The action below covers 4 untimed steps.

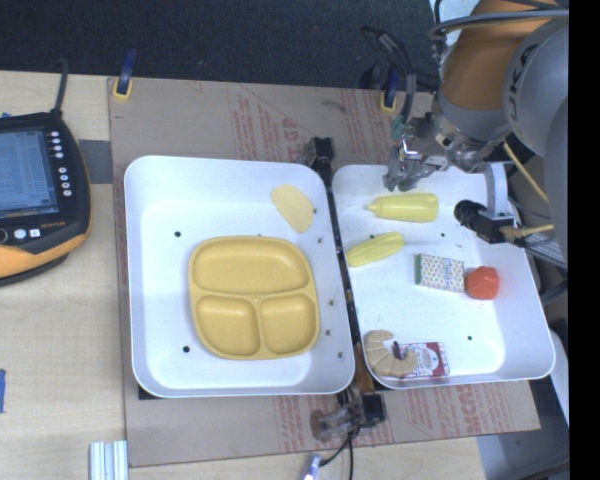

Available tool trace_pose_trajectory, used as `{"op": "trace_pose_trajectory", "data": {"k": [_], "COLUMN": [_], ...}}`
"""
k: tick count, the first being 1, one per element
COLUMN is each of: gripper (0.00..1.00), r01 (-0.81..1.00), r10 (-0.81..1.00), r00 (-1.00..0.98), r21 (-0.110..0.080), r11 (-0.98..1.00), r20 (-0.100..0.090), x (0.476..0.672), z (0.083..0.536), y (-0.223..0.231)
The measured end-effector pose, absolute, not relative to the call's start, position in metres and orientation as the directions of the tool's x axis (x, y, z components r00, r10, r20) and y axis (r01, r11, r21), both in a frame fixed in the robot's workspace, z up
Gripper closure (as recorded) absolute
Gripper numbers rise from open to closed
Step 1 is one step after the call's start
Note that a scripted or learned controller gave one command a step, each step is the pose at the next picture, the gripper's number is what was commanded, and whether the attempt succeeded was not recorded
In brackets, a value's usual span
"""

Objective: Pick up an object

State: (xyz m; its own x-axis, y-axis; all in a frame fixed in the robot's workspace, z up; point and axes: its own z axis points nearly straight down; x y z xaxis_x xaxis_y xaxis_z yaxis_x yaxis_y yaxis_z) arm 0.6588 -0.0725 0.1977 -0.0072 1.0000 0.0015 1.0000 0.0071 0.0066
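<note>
A glossy yellow plastic mustard bottle (405,207) lies on its side at the far end of the right-hand shallow white bin (520,353), its nozzle pointing left. Just near of it lies a ridged yellow toy corn cob (374,250), tilted. Further right sit a flat speckled green-and-white packet (440,271) and, touching it, a smooth red rounded toy (483,283). By the near rim rest a tan ridged biscuit-like piece (382,351) and a red-and-white printed packet (423,359).

The left white bin (150,298) holds a matte yellow three-compartment plastic tray (252,295) and, far of it, a pale yellow oval slice (293,207).

The grey arm leans in from the far right, its metal gripper (408,171) hanging just above the bottle at the bin's far rim; whether the claw is wide or narrow cannot be told. Bare white floor lies mid-bin, right of the corn.
</note>
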Motion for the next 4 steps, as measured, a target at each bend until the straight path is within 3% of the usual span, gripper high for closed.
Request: {"op": "trace_pose_trajectory", "data": {"k": [2, 3, 4], "gripper": [1.00, 1.00, 1.00], "r01": [1.000, 1.000, 1.000], "r10": [1.000, 1.000, 1.000], "r00": [0.001, -0.001, -0.003], "r21": [-0.004, -0.002, -0.005], "r11": [-0.001, 0.001, 0.003], "r20": [-0.001, -0.001, 0.000], "x": [0.575, 0.605, 0.587], "z": [0.219, 0.211, 0.204], "y": [-0.162, -0.211, -0.202]}}
